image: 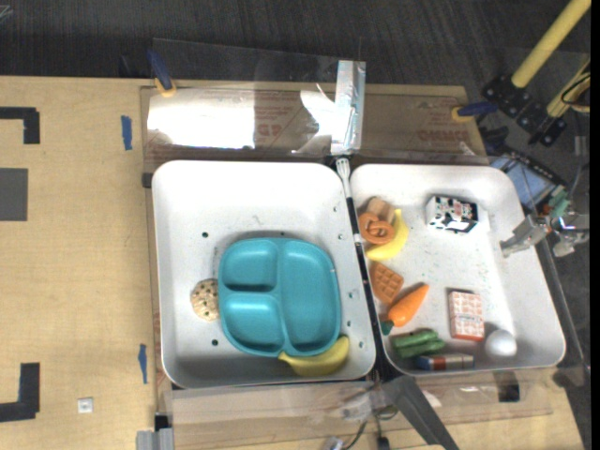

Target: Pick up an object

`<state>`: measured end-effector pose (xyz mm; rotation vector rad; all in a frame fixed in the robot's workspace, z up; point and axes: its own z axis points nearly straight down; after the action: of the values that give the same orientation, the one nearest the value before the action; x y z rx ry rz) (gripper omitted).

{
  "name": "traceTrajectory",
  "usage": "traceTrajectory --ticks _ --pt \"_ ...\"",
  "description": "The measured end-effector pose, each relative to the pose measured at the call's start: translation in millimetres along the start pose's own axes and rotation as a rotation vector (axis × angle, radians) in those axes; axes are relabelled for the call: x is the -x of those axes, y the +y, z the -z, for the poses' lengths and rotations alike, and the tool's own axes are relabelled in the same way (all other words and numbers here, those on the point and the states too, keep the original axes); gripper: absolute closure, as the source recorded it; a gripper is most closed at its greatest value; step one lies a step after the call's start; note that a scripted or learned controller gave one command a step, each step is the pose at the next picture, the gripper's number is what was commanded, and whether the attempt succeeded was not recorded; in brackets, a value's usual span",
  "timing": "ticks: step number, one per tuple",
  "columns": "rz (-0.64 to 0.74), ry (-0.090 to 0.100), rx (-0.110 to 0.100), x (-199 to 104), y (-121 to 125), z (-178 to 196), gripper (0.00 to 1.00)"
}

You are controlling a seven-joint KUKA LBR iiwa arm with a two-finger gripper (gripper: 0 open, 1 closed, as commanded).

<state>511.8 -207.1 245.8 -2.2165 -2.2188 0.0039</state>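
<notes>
picking from a crowded bin

dark carpet lies behind a cardboard-covered bench (pixel 75 279) that bears two white bins. no single object is named, so any piece in the right bin (pixel 525 279) will do. the carrot (pixel 407 305) makes a handy landmark: it lies near that bin's left wall, slanted. touching it above is a waffle (pixel 385 279), and further above sits a yellow toy (pixel 382 227). just below the carrot lies a green piece (pixel 413 342), with a marker (pixel 444 360) under that. to the carrot's right, apart from it, stands a pink box (pixel 466 314); a white ball (pixel 501 344) is just below the box. well above and right of the carrot is a black-and-white block (pixel 453 213).

the gripper (pixel 539 231) hangs at the bin's right rim, far right of the carrot; whether it is spread or pressed together i cannot tell.

my judgement: the pink box is the best target, since it has free space on its sides. the carrot's neighbours crowd it, and the ball would likely roll away. approach squarely from above, straddling the box's narrow sides.

left of the carrot, the other bin holds a teal tray (pixel 278 293), a cookie (pixel 204 299) and a banana (pixel 319 357).
</notes>
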Motion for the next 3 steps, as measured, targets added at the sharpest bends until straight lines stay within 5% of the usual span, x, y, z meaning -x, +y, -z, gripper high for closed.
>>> traceTrajectory --ticks 1,2,3 --pt "0.078 0.003 -0.006 -77.1 -32.8 -86.2 0.0" --pt "0.268 -0.008 0.011 -90.6 -29.1 -152.2 0.0" --pt "0.528 -0.013 0.015 4.8 -27.6 -149.3 0.0"
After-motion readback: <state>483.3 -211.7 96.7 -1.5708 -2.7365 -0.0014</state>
